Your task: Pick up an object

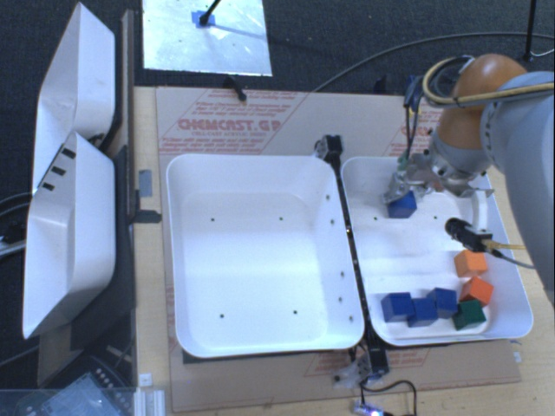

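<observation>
My gripper is over the back of the right bin, reaching in from the right. It is shut on a small blue cube, which sits tilted between the fingertips. Along the bin's front edge lie three more blue cubes and a green block. Two orange blocks rest near the right wall.
The left bin stands beside the right one, with a black divider between them. A black-tipped cable hangs off the arm over the right bin. A metal plate lies behind the bench.
</observation>
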Robot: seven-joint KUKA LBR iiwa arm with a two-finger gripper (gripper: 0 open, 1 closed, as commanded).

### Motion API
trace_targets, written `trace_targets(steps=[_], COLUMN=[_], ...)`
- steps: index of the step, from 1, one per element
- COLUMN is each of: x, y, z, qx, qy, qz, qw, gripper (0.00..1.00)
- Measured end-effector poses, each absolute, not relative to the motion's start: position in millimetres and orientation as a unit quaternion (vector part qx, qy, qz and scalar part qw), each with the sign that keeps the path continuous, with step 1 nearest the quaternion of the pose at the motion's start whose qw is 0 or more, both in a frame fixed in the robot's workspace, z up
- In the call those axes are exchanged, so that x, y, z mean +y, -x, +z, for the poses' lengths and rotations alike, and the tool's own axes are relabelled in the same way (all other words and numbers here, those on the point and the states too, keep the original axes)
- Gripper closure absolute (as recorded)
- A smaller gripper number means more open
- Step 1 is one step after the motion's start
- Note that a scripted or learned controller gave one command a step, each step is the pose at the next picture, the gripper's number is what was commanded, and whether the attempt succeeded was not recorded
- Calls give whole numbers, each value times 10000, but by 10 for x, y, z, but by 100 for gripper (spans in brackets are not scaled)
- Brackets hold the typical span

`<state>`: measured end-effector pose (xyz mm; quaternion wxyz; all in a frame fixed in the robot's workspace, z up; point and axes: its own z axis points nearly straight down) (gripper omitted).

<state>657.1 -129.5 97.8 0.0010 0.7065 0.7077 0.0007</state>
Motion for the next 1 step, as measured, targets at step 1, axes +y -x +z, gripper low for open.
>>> trace_targets(steps=[1], x=[-371], y=[-6589], z=[1914], qx=[7098], qy=[-7044], qz=[34], qw=[24], gripper=[100])
